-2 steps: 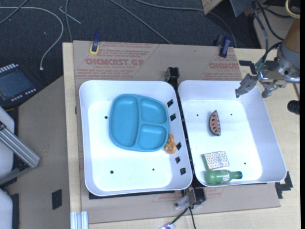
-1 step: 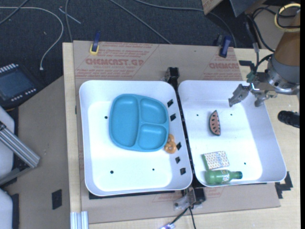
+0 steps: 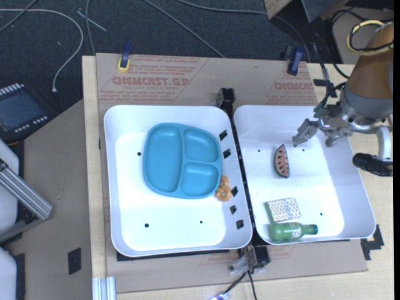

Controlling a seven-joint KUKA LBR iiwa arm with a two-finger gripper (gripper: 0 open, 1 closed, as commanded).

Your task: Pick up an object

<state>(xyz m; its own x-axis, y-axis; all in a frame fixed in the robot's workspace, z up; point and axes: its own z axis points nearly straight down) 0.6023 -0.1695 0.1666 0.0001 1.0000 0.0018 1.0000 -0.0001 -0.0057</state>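
The gripper (image 3: pixel 317 132) is hovering over the far right part of the right bin (image 3: pixel 350 186), its fingers spread open and gripping nothing. The watermelon slice (image 3: pixel 281 161) is lying just near-left of it; it looks light, stiff and thin, so gripping across its narrow width seems best.

My one camera hangs fixed above the bench (image 3: pixel 187 64), looking down at a slant, far enough back to take in both white bins (image 3: pixel 125 167) and the floor beyond the bench's far edge.
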